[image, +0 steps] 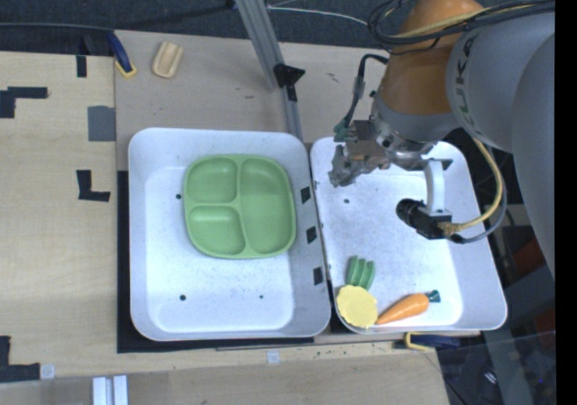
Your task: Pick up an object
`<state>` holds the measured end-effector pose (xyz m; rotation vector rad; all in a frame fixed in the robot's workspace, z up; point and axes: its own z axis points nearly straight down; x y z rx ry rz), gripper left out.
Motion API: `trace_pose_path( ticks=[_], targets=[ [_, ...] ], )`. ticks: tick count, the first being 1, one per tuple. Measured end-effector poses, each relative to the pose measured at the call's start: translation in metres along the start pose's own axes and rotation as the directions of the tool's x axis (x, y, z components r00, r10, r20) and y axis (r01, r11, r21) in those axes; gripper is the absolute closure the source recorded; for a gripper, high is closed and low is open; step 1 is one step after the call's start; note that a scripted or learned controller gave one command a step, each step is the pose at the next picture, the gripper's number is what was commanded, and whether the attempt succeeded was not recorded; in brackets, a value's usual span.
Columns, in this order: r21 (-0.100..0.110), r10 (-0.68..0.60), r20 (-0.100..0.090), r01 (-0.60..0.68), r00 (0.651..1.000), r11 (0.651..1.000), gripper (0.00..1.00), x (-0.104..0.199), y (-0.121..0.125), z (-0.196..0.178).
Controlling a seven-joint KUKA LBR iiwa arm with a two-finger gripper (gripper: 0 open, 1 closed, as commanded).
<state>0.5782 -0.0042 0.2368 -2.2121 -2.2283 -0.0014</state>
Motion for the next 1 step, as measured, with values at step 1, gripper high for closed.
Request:
trace_pose_path(
  ticks=[1],
  targets=[
    [0.003,0.001,0.001,-0.001,1.000,1.000,1.00,0.0503,-0.0023,0.0129]
  ],
)
